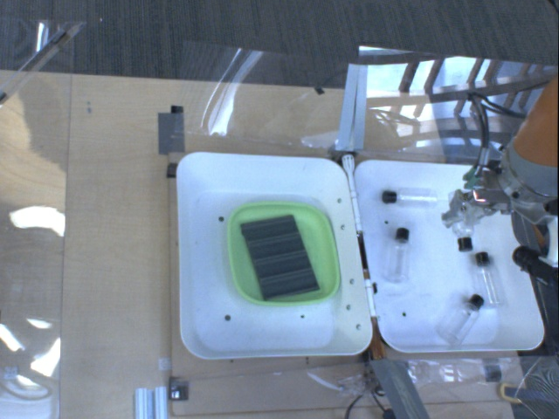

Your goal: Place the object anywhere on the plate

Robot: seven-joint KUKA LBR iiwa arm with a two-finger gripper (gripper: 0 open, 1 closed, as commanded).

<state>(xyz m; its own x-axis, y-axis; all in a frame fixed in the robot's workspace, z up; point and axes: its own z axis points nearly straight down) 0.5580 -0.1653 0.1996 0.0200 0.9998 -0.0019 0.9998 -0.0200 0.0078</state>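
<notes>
Pale wooden surface [105, 234], two white bins: the green plate [325, 234] already carries a dark ribbed block [278, 257] in the left bin, gripper [467, 206] over the vials [395, 253] right, grip unclear; descend squarely on one vial

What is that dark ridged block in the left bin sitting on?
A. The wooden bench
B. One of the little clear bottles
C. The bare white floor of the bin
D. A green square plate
D: the dark ridged block lies flat in the middle of the green plate, which sits inside the left bin; the clear bottles with black caps, such as one at, lie in the right bin.
</notes>
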